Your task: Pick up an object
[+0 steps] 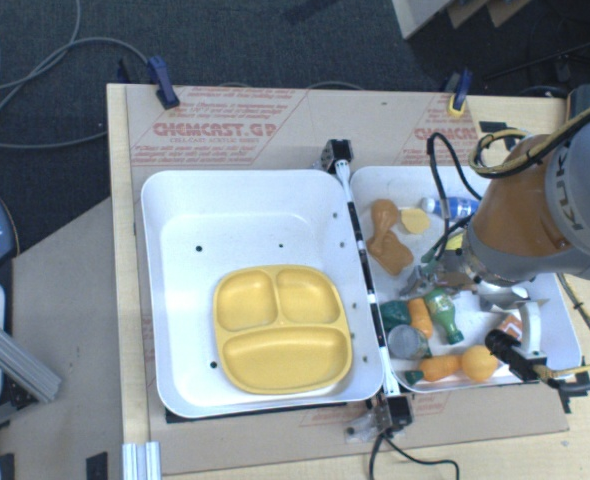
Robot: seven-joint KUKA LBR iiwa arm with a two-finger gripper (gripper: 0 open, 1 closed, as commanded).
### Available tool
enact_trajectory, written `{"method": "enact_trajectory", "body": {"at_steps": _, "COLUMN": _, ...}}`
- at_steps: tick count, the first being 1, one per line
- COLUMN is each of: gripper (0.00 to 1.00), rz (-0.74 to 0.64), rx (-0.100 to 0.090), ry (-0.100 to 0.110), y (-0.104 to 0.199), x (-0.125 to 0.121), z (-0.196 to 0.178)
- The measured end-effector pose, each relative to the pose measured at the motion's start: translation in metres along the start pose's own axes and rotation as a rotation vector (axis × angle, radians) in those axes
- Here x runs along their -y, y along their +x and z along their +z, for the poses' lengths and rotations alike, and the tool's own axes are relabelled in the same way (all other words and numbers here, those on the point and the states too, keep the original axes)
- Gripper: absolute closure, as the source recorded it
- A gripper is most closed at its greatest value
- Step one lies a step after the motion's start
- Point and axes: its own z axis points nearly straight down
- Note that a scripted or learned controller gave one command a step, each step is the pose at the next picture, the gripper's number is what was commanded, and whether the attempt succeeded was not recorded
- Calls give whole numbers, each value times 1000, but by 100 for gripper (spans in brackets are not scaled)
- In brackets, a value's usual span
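Note:
The right bin (pixel 375 182) holds a jumble of small things: a brown toy figure (pixel 387 236), a pale yellow chip (pixel 413 220), a blue bottle (pixel 457 208), a green bottle (pixel 443 318), a small carrot (pixel 421 318), a grey cup (pixel 405 342), an orange fruit (pixel 480 363) and an orange piece (pixel 437 370). My gripper (pixel 433 280) reaches down in the middle of the right bin, just above the green bottle and right of the brown figure. The grey and orange arm (pixel 520 218) hides the bin's right half.
In the left bin (pixel 175 228) lies a yellow divided plate (pixel 281 328). A red and white item (pixel 515 325) sits under the arm near the right bin's front. Blue clamps (pixel 162 80) hold the cardboard at the back edge.

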Motion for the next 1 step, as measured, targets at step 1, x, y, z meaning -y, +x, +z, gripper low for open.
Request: {"method": "enact_trajectory", "body": {"at_steps": 1, "gripper": 100, "rz": -11, "rx": -5, "ry": -6, "y": 71, "x": -27, "z": -95}}
